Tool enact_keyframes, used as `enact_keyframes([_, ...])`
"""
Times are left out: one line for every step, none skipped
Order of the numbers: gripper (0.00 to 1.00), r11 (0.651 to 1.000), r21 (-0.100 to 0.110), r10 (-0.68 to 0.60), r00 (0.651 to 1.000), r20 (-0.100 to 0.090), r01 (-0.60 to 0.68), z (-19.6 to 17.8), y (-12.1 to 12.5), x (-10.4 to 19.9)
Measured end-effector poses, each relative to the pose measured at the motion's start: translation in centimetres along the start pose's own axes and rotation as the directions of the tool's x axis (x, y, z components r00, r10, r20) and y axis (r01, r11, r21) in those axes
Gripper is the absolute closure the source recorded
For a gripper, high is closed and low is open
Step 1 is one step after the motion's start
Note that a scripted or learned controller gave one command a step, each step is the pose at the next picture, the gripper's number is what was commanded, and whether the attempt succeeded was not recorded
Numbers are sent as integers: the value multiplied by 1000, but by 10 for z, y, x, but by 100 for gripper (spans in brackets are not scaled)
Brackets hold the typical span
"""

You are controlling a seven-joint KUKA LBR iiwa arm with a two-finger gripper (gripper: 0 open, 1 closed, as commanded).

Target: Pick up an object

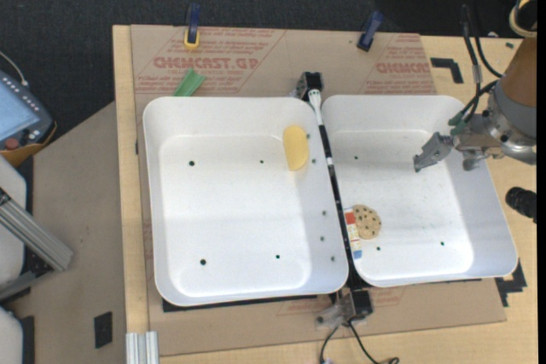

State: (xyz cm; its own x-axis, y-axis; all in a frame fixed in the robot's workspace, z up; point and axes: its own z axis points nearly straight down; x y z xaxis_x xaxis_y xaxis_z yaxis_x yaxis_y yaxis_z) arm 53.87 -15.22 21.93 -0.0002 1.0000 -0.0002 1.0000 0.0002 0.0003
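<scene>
Hovering end effector (445, 151) above right bin (486, 209), empty.

We see wide bare floor across the left bin (230, 217), save a yellow piece (296, 147) near its right wall. In the right bin (426, 226), a cookie (367, 222) sits beside the divider (328, 175); elsewhere its floor lies open.

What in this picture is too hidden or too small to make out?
- Arm: cut off by the camera view's right edge.
- Gripper: too small and blurred to read its state.
- Round spotted object in the right bin: too small to identify.
- Small label beside it: print unreadable.
</scene>
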Motion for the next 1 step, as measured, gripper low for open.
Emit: enact_keyframes([100, 1000, -3, -1, 1000, 1, 1, -11, 1, 0])
